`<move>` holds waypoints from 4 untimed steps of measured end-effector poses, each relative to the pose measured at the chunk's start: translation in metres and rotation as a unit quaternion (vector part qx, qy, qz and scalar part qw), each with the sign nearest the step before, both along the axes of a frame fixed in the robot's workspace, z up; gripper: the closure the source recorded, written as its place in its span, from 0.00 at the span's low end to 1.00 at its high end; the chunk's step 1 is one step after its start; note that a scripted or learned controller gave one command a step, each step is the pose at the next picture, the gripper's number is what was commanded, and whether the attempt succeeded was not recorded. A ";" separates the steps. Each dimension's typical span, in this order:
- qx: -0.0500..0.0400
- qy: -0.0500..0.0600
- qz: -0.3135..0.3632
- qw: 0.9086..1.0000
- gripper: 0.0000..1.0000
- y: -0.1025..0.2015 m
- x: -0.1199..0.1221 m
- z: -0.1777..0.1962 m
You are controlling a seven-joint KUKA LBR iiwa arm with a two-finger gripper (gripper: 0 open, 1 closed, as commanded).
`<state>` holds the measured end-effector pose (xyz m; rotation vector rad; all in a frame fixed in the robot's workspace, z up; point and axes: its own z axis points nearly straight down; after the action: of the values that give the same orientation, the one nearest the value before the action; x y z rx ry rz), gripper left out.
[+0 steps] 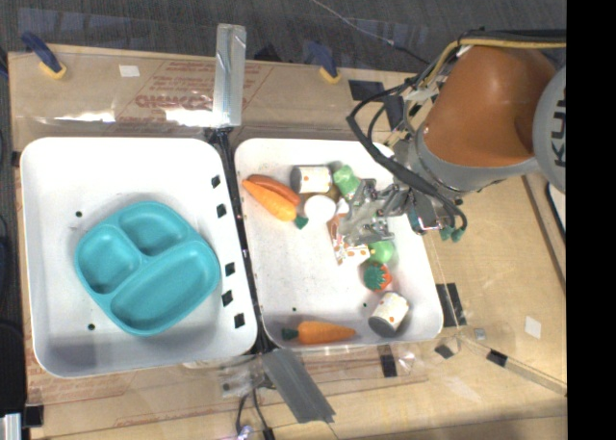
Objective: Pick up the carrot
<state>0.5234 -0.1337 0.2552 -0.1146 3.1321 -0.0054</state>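
Camera view, looking down on two white bins: your gripper [364, 221] hangs over the middle of the right bin [289, 265], among small toys. Whether its fingers are wide or narrow, you cannot tell; clutter and cables hide them.

Two carrots lie in this bin. One carrot [271, 197] rests at 10 o'clock from the gripper, near the bin's upper left corner, tilted, its green end beside a white ball [319, 207]. The second carrot [323, 333] lies at 7 o'clock, along the bottom wall, well apart from the gripper, near a white cup [389, 313].

Both look like toy food: likely light, stiff and smooth, so possibly slippery. Judge the thick orange middle as the best hold, fingers across the body. A teal plate [146, 265] sits in the left bin [58, 188].
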 end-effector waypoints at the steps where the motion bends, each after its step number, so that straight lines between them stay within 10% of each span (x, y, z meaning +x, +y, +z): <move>1: 0.001 0.005 0.035 0.999 1.00 -0.038 -0.045 -0.045; 2: -0.002 -0.002 0.070 0.998 1.00 -0.057 0.006 0.071; 3: 0.001 0.004 0.199 0.980 1.00 -0.072 -0.039 0.040; 4: -0.002 0.002 0.257 0.966 1.00 -0.076 -0.033 0.103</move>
<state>0.4905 -0.2099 0.3584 -0.9166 3.0000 -0.0077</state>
